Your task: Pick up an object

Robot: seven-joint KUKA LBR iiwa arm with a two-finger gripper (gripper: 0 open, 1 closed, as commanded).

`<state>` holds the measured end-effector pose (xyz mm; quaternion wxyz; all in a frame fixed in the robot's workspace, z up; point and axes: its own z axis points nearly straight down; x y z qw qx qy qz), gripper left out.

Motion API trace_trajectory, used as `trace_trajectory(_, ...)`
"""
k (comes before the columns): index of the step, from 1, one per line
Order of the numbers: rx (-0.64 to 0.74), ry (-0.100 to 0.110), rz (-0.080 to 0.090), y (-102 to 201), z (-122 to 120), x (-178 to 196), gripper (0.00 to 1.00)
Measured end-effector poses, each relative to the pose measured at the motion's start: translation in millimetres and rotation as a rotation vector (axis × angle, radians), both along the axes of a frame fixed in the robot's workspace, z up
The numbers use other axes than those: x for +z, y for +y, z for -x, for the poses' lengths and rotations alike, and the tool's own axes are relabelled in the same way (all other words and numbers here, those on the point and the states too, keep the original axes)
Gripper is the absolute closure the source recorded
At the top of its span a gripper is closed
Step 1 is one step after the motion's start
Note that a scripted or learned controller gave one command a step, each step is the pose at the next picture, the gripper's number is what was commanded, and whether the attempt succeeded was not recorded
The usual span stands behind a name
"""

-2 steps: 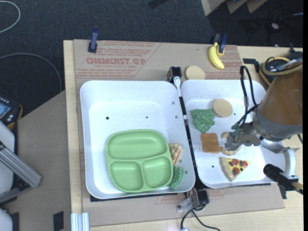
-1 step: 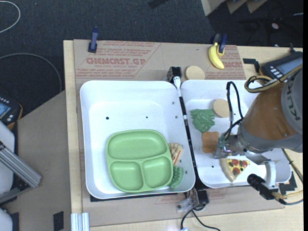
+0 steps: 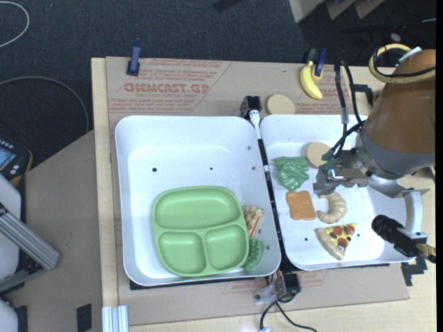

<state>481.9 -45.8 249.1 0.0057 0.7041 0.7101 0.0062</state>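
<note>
My gripper [image 3: 330, 182] hangs over the right bin [image 3: 360, 254], just above a tan croissant [image 3: 333, 208]. To its left lie a green lettuce leaf [image 3: 292, 171] and an orange toast slice [image 3: 301, 205]. A pizza slice [image 3: 336, 238] rests nearer the bin's front. A round cracker [image 3: 318, 152] sits behind the gripper. Nothing shows between the fingers.
The left bin [image 3: 138, 144] holds a green divided plate [image 3: 201, 230], with fries [image 3: 252, 220] and a green piece [image 3: 255, 253] at its right edge. On the bench behind the bins lie a banana [image 3: 311, 81] and a round biscuit [image 3: 280, 104]. The arm's bulk [image 3: 405, 116] covers the right bin's far right.
</note>
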Motion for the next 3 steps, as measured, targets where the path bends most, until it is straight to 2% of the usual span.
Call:
trace_trajectory(1, -0.019, 0.025, 0.003, -95.3, 5.5, -80.2, 1.00)
trace_trajectory(2, -0.011, 0.023, -0.001, -98.7, 4.3, -134.6, 1.00)
trace_trajectory(3, -0.009, 0.016, 0.001, -89.2, 2.5, -165.3, 1.00)
